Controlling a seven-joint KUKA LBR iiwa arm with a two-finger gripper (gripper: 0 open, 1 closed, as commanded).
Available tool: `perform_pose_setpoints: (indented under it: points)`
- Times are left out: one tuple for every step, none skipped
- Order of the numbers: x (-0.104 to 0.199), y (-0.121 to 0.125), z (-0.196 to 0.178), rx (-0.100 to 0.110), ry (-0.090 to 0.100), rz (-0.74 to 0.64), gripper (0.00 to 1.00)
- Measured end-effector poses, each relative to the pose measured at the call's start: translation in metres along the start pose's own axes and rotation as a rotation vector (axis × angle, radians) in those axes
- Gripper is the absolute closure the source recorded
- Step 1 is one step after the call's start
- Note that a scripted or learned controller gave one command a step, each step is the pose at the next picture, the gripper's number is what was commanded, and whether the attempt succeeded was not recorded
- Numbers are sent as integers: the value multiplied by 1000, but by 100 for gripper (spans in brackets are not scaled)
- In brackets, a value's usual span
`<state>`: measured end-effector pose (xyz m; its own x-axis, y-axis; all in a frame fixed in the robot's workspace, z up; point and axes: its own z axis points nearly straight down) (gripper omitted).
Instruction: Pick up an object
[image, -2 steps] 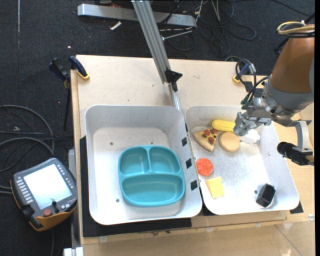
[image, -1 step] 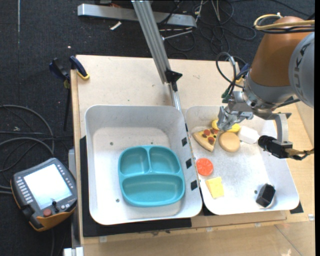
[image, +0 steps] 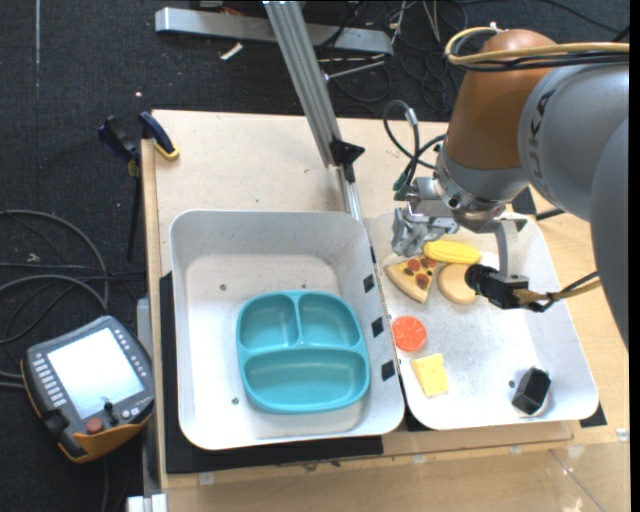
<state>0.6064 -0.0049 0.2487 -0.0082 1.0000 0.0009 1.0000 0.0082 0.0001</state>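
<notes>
Right now the grey two-finger gripper (image: 410, 232) hangs at the upper part of the right white bin (image: 560, 330), just beside the yellow toy banana (image: 452, 251) and pizza slice (image: 412, 277); crowded neighbours could spoil a clean pinch there, I judge.

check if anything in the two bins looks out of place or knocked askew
Nothing looks spilled or damaged. The teal divided tray lies flat in the left bin. The toy foods lie loose in the right bin, with the pizza slice and banana crowded beneath the gripper.
</notes>
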Motion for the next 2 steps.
perform_pose_setpoints:
  points:
    - [42,19,-1,-3,0,1,100]
    - [82,38,15,-1,-1,1,100]
